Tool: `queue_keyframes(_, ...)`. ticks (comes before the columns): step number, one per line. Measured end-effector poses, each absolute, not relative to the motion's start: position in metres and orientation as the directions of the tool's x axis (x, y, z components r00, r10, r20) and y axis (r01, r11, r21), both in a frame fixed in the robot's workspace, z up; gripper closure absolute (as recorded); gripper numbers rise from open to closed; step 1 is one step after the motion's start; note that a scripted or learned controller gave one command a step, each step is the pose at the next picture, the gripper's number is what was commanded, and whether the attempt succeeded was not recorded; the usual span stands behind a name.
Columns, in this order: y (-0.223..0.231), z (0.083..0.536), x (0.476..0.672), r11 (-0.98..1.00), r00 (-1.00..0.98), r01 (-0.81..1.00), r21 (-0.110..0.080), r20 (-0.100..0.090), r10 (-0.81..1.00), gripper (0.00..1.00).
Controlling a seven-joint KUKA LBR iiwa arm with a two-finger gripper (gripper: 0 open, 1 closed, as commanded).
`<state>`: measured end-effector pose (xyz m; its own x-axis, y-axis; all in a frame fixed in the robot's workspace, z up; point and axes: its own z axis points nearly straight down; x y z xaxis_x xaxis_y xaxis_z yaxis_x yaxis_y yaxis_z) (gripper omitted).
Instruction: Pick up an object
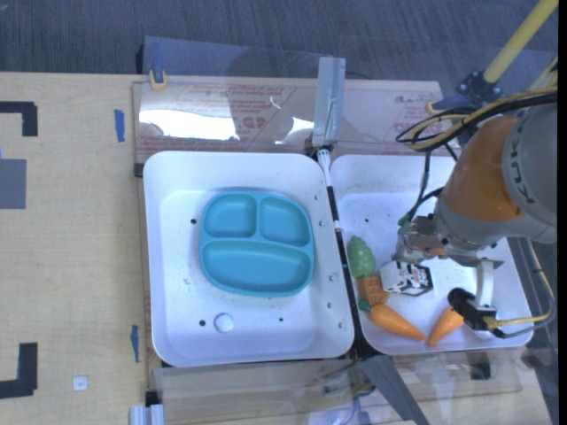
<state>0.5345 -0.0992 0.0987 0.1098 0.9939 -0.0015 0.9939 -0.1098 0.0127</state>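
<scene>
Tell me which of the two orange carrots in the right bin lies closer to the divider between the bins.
The longer carrot, pointing toward the bin's front edge, below the green piece. The other carrot lies farther right.

Two white bins [177, 326] sit on a pale tan wood bench [62, 237] marked with black corner shapes and bits of blue tape. A turquoise plate [257, 242] fills the left bin's centre. Lower right of the frame: two orange carrots [395, 321], a green leafy piece [361, 257], a small orange block [371, 288]. The arm [496, 184] at right is grey with an orange band. A yellow pole [527, 27] crosses the upper right corner. Dark blue-grey floor [221, 7] runs along the top.
</scene>
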Motion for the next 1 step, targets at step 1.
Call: queue_keyframes(1,-0.0991,0.0981,0.5342,-0.110,0.110,0.994,0.011,-0.001,0.994,0.00)
